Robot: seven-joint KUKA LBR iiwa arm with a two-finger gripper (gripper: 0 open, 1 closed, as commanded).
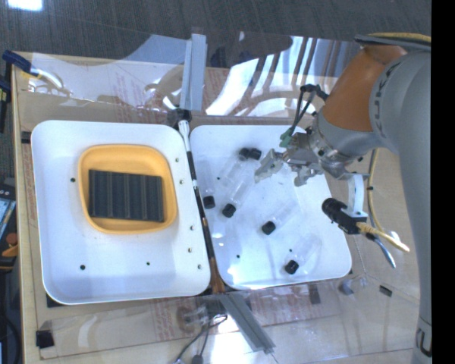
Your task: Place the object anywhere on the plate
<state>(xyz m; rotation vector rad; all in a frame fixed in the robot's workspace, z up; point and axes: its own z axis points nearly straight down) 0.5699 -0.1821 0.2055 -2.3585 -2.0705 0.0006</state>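
A yellow plate (126, 156) with a dark ribbed middle lies in the left bin (61, 264). Several small clear objects with black caps are scattered in the right bin (326, 260): one near the back (249, 154), two by the left wall (208, 201) (228, 210), one in the middle (268, 227) and one near the front (290, 265). My gripper (283, 171) hangs over the back right part of the right bin. Its two fingers stand apart, one pointing left (265, 167) and one pointing down, and I see nothing between them.
A ridge (197, 211) divides the two bins. The grey arm with its orange band (356, 89) comes in from the right over the right bin's far corner. Cables and a black fitting (341, 214) hang beside the wrist. Metal brackets stand at the back and front edges.
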